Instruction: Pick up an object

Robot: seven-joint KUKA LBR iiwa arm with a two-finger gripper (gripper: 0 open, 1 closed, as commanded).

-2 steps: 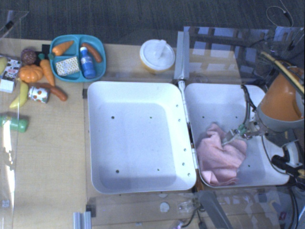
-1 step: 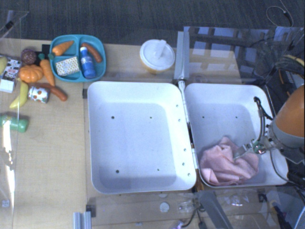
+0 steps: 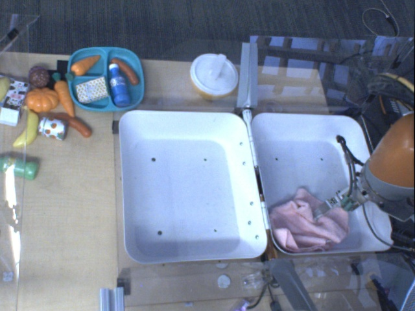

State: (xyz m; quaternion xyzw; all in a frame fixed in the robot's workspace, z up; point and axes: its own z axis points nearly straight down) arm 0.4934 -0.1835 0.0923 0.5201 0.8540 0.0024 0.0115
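wooden bench [image 3: 71,238] under dark carpet carries two white bins. left bin [image 3: 136,238] has nothing in it; right bin [image 3: 292,135] holds a pink cloth [image 3: 305,225], crumpled in its near corner by the divider. the gripper [image 3: 327,206] is touching the cloth's upper right edge; its fingers seem a little parted, with no cloth visibly between them. the cloth looks light, soft and floppy, so i think a raised fold in the middle is best to pinch. beside, a teal plate [image 3: 133,60] holds toy food.
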